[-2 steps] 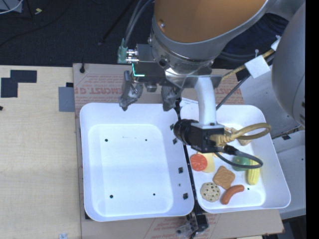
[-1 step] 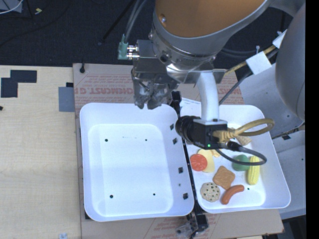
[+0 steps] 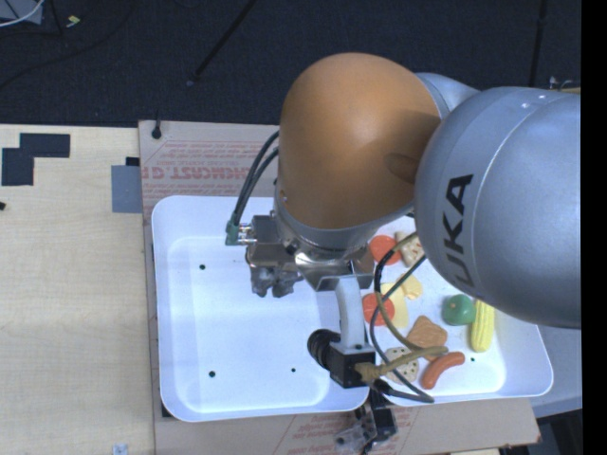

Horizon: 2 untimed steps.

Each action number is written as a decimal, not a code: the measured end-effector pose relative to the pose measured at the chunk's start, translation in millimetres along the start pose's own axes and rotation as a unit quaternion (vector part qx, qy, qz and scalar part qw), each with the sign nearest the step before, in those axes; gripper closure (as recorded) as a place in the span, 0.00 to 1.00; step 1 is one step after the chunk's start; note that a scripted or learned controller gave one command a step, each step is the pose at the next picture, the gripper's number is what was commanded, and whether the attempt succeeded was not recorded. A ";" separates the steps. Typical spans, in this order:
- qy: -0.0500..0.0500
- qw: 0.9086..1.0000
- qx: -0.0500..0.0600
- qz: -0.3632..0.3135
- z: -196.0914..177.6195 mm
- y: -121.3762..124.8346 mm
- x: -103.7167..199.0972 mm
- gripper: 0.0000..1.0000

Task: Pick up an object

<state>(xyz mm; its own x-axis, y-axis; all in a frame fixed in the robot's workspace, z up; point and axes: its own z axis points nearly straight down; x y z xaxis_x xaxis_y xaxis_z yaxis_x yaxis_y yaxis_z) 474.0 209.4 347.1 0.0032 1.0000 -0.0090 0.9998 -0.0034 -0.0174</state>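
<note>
Pale wood tabletop, dark floor at top. White bin mid-frame holds toys at lower right: corn, sausage, green piece. Gripper probably above bin's left-centre; fingers' state can't tell.

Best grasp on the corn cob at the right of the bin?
Grip the corn cob across its middle, coming straight down from above. It lies flat and long, running roughly top to bottom in the view, so close across its narrow width. The green piece sits tight on its left; the bin wall is close on its right.
</note>
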 end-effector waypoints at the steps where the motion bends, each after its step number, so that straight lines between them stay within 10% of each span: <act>1: 0.007 1.000 -0.014 -0.002 -121.5 33.9 34.4 1.00; 2: 0.005 1.000 -0.010 -0.002 -195.1 22.8 31.9 1.00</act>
<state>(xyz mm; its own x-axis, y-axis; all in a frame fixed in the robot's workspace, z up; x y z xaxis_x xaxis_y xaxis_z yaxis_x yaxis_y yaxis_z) 500.3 242.9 541.5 -0.0002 1.0000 0.0014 1.0000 0.0002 0.0022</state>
